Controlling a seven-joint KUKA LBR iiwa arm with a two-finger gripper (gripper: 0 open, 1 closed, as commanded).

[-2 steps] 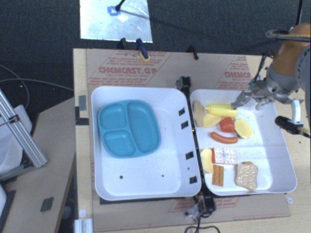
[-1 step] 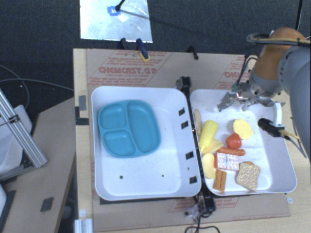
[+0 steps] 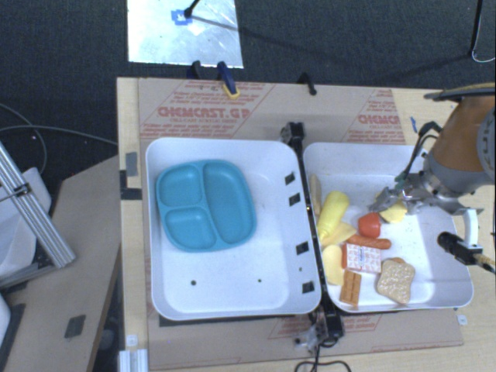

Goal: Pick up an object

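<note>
My end effector (image 3: pixel 390 203) is low in the right white bin (image 3: pixel 446 297), touching the small pale-yellow plastic piece (image 3: pixel 395 214); can't tell my grip.

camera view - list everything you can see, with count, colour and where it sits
bins: 2, white, side by side on the bench
divided plate: 1, blue, left bin
banana: 1, yellow, right bin, near the divider
tomato: 1, red, middle of the right bin
sausage: 1, red-orange, just below the tomato
carton: 1, white and red, below the sausage
bread slice: 1, tan, right bin, front
wafer: 1, orange, right bin, front edge
yellow piece: 1, at the end effector
arm: 1, grey and orange, over the right bin
end effector: 1, beside the tomato
</note>
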